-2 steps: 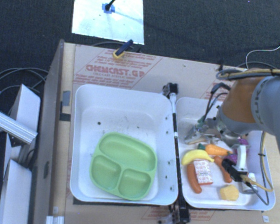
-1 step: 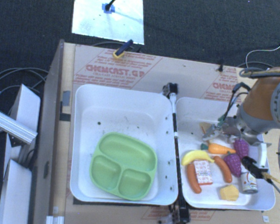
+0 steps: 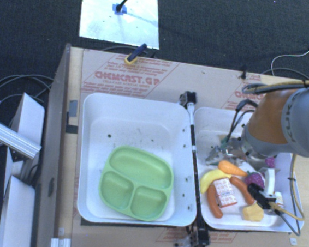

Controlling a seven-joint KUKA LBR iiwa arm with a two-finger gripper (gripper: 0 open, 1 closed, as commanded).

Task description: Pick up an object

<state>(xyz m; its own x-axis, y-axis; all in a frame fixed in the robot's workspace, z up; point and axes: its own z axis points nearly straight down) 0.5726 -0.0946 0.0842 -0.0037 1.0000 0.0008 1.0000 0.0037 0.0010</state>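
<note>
Beneath my gripper (image 3: 221, 152), whose state I cannot tell, lies the small orange plastic carrot (image 3: 232, 168), probably light, stiff and slippery, best pinched across its thick middle.

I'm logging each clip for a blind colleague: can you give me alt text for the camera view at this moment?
The grey-and-orange arm reaches in from the right, its gripper low in the right bin just above a pile of toy food: a carrot, a banana, a sausage and a cheese wedge. The left bin holds a green divided tray.
</note>
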